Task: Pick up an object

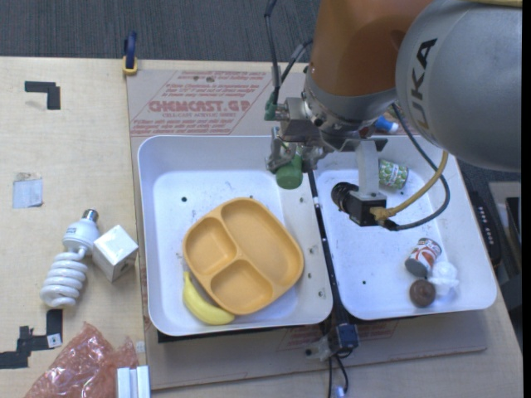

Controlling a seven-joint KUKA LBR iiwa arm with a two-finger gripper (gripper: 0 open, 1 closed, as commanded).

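glossy orange three-section plastic tray (242, 255) over banana (203, 305)

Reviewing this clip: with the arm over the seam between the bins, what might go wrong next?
The pincer hangs at the far rim of the left bin, so descending may strike the rim or divider. The yellow divided plate covers most of the banana, making a grasp there awkward. The cable looping over the right bin might snag.

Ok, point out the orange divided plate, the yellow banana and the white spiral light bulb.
Orange divided plastic plate (242, 256): camera view, on the ridge between its compartments.
Yellow banana (202, 304): camera view, on the curved part showing from under the plate.
White spiral light bulb (65, 274): camera view, on its coiled tube.
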